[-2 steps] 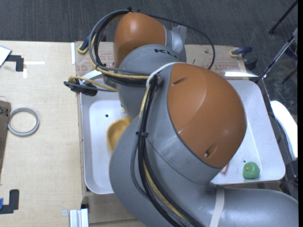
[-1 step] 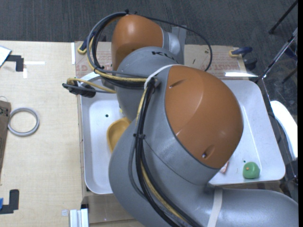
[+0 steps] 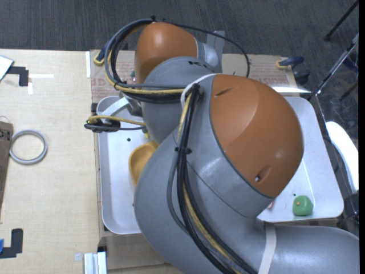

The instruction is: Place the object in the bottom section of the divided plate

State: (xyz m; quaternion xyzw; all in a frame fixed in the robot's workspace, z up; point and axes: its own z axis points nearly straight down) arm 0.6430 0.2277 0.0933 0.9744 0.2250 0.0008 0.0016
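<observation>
Camera view: arm (image 3: 228, 170) blocks most of both bins; yellow plate (image 3: 140, 161) mostly hidden in left bin (image 3: 111, 210), green object (image 3: 302, 205) visible right; pincer state can't tell.

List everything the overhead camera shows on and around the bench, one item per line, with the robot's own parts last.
white bins: two, white, side by side at centre, largely covered by the arm
yellow dish: one, yellow, in the left bin, partly hidden under the arm
green object: one, green, small and rounded, near the front right corner of the right bin
tape roll: one, grey ring, on the wooden benchtop at far left
wooden benchtop: one, pale wood, left of the bins
arm: one, grey with orange domed joint caps, black and yellow cables along it, reaching in from the right over both bins
</observation>
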